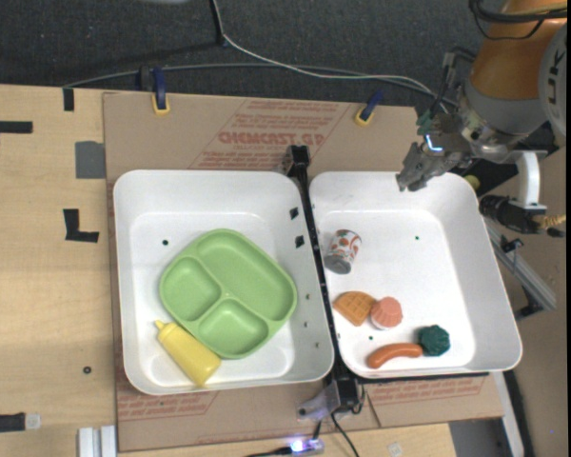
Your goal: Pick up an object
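While the claw (pixel 417 177) hangs over the far corner of the right bin (pixel 454 219), nothing sits between its tips, and from this slant I cannot tell if it is spread or closed. Every candidate lies down-frame and to the left of it, toward the near half of that bin. Closest is the small can (pixel 343 249), tipped near the divider between the two bins. Further on, the waffle (pixel 354 307) and the pink round piece (pixel 387 312) sit touching. Nearest the front wall, the sausage (pixel 394 354) lies with its long axis running roughly left to right, its end just beside the green lump (pixel 434 339). So the reach is a diagonal one, inward and toward the camera. White floor, smooth and flat, with open room around the can; the front pair and the waffle pair are crowded. Over in the left bin (pixel 131 246), the green plate (pixel 228 293) and yellow bottle (pixel 187 352) lie well apart from the arm.
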Tool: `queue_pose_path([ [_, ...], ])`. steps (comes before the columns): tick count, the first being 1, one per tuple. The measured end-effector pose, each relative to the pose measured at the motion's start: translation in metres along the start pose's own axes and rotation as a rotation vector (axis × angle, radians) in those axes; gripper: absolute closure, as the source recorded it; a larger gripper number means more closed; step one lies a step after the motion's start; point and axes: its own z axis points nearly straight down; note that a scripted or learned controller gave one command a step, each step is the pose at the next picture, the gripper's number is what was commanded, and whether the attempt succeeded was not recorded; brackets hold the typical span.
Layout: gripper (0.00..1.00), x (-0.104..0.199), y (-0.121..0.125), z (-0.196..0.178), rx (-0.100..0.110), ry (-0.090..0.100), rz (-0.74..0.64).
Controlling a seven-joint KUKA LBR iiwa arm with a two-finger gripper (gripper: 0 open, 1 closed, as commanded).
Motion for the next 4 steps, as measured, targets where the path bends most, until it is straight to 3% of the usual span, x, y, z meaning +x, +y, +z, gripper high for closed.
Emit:
queue_pose_path([
  [4,1.0,0.202,-0.049,0.037,0.008,0.0,-0.004],
])
